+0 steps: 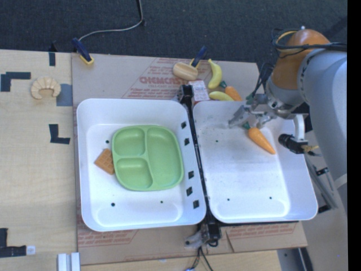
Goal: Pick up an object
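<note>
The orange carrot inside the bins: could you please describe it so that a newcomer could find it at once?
Start at the right-hand white bin. Near its upper right corner, just below the gripper, lies the toy carrot, slanting down to the right. It is orange and tapered, on the bin floor, whereas the bananas lie outside on the cardboard.

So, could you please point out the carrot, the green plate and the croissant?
carrot point(261, 139): camera view, middle of its orange body.
green plate point(148, 157): camera view, central divider.
croissant point(45, 87): camera view, top of its curve.
</note>
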You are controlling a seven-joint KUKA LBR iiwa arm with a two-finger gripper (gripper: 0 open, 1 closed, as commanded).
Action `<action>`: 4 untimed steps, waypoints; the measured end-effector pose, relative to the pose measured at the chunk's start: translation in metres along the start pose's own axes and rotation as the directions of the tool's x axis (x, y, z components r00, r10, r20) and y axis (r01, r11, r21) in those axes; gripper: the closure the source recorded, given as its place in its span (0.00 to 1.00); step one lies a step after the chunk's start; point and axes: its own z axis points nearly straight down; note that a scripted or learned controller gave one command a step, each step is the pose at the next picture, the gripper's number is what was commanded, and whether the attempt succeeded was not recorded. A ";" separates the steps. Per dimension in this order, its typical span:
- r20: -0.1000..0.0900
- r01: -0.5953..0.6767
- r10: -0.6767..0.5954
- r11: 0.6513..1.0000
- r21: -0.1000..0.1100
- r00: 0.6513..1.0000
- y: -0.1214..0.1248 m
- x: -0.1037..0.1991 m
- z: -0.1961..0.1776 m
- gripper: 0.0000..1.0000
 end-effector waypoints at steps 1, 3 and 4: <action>-0.001 -0.002 0.002 1.000 0.000 1.000 -0.009 0.006 0.010 0.00; 0.000 -0.002 0.002 1.000 0.000 1.000 -0.009 0.006 0.000 0.00; -0.004 -0.001 0.001 1.000 -0.002 1.000 -0.036 -0.003 0.009 0.00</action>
